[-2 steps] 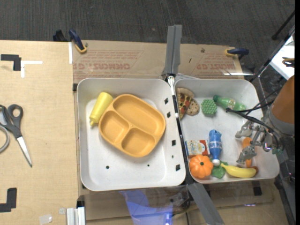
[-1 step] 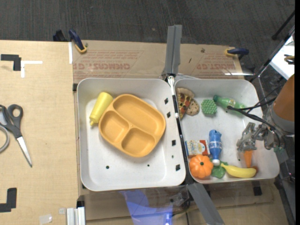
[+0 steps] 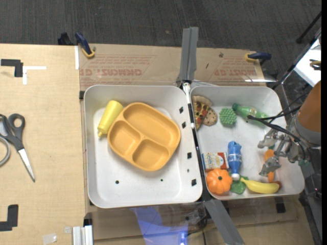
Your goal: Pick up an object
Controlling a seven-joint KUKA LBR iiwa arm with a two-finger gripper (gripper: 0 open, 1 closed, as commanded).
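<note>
My gripper (image 3: pixel 269 155) hangs low over the right side of the right bin (image 3: pixel 255 92). Its two fingers (image 3: pixel 265 143) stand apart, so it is open. A small orange object (image 3: pixel 269 156) lies on the bin floor between them, partly hidden. Just below lie a yellow banana (image 3: pixel 262 187) and another orange bit (image 3: pixel 271 177). Further left are a blue bottle (image 3: pixel 234 157), a small red-and-white carton (image 3: pixel 214 161) and an orange pumpkin (image 3: pixel 219 181).
The right bin also holds a pizza-slice toy (image 3: pixel 203 111), a green spiky ball (image 3: pixel 228 116) and a green bottle (image 3: pixel 250 111). In the left bin (image 3: pixel 102 188) lie an orange divided plate (image 3: pixel 144 135) and a yellow bottle (image 3: pixel 110 116). Scissors (image 3: pixel 18 142) lie on the bench at left.
</note>
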